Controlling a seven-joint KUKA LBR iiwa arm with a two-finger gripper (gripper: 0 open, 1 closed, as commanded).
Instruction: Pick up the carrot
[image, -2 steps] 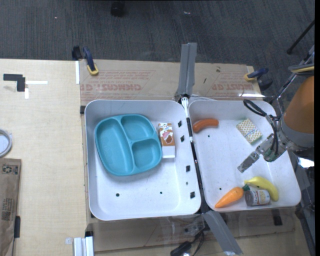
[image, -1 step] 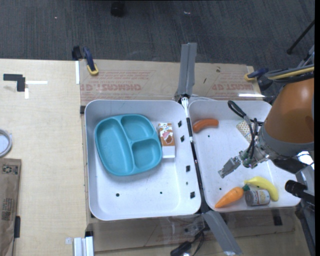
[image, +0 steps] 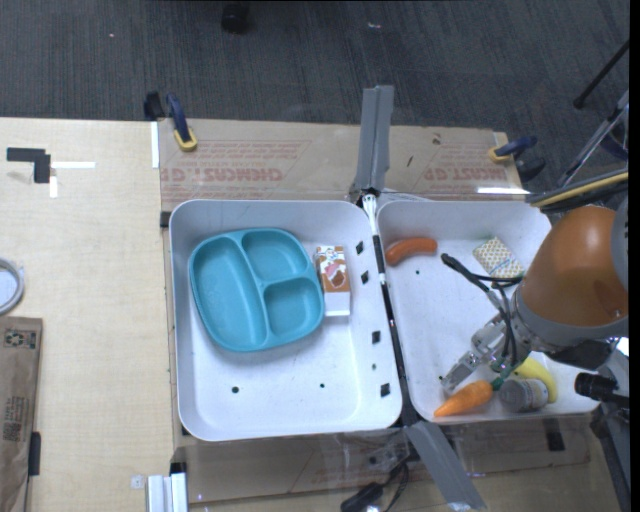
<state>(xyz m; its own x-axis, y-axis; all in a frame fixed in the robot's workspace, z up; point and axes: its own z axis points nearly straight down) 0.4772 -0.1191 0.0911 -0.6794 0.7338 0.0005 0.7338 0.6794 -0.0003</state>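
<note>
The carrot (image: 466, 399) lay in the right bin (image: 420, 300), close against that bin's near wall, its thin tip pointing toward the divider between the bins and its thick end toward the banana (image: 537, 374) just beside it. The gripper (image: 476, 362) hung right over the carrot, on the side away from the near wall, with its metal tips just short of the orange body or barely touching it. How the tool was set, spread or pressed together, could not be told from this slant. Nothing showed the carrot pinched, so the step in hand looked like the final approach, before any grasp. The next move probably called for a short descent that straddled the carrot's thick middle, avoiding the banana. Farther from the carrot, a sausage (image: 411, 249) and a patterned packet (image: 497, 257) lay by the right bin's far wall.
</note>
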